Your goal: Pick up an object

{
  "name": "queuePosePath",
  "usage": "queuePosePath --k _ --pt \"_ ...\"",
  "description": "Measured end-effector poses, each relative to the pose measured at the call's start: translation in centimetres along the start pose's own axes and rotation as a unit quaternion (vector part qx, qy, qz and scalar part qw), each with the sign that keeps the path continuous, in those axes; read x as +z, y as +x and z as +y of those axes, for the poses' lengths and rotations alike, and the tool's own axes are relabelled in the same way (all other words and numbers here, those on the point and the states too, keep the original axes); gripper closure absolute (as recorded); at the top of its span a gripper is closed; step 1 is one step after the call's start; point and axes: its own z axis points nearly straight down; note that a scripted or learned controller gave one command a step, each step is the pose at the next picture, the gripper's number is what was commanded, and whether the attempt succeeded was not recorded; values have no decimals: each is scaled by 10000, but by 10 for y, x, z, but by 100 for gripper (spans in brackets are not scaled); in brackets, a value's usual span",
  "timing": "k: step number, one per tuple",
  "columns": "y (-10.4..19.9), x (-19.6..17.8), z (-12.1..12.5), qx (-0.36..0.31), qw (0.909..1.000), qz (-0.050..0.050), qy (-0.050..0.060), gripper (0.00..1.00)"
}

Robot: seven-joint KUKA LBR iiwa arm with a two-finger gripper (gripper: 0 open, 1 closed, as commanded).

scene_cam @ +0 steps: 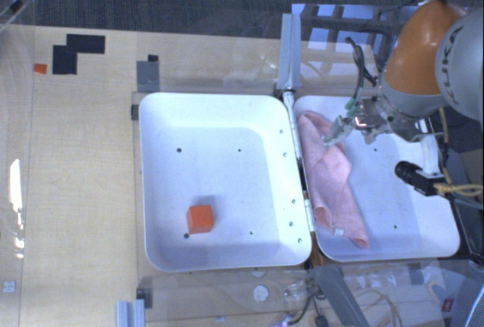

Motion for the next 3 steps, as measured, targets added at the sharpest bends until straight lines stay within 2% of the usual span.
queuePosePath --k 1,2,3 --pt "-29 90 -14 258 9997 3 26 0" --pt "-42 68 -17 -167 9999 -1 11 0" --pt "-37 95 14 -893 9960 -9 -24 0"
